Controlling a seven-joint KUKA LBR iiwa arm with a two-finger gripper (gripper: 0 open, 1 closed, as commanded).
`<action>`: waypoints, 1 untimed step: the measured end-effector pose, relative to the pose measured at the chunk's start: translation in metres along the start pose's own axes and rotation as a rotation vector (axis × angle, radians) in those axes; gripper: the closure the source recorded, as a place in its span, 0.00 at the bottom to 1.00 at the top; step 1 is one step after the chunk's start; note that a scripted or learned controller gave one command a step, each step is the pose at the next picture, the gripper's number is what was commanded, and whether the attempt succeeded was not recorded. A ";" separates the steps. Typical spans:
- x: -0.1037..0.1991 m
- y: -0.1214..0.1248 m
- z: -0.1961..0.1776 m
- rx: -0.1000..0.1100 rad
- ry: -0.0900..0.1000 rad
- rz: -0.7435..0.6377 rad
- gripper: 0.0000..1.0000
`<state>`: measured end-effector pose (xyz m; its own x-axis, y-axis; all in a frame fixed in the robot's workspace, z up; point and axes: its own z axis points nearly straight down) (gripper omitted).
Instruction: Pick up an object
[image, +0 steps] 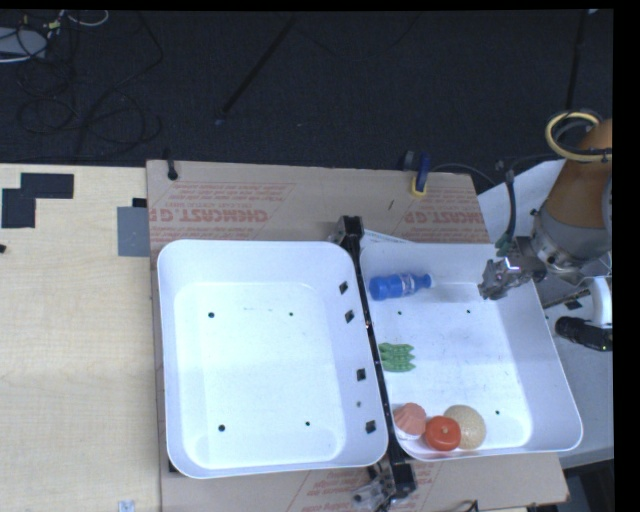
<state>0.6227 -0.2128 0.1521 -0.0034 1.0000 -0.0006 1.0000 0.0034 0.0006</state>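
At the near edge of the right bin (545, 400), three small items sit clustered in the front left corner: a pinkish round piece (409, 418), a red tomato-like ball (442, 433) touching it, and a beige round piece (466, 424) just behind and to the right of the red one. Further back, near the divider between the bins, a small green object (397, 357) — ridged, like a bundle of pods — lies alone on the white floor. Beyond it, close to the rear left of the same bin, a blue bottle (398, 286) lies on its side, its pale cap pointing right. The left bin (190, 330) stands beside the right one, their inner walls touching along a dark clip strip (362, 330). Both bins rest on a cardboard sheet (260, 205) printed with red lettering, itself laid on a pale wooden bench (70, 350). At the far right, the arm reaches in over the right bin's rear right rim; the gripper (496, 280) hangs there, well apart from the blue bottle and from every other object — whether its fingers stand apart or together cannot be told at this size. Nothing is seen between them. A blue-and-yellow clamp (421, 175) sits at the cardboard's far edge.
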 end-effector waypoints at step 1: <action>-0.001 0.024 -0.105 -0.009 -0.003 0.001 1.00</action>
<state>0.6463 -0.2139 0.2575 -0.0026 1.0000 -0.0036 0.9999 0.0026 0.0097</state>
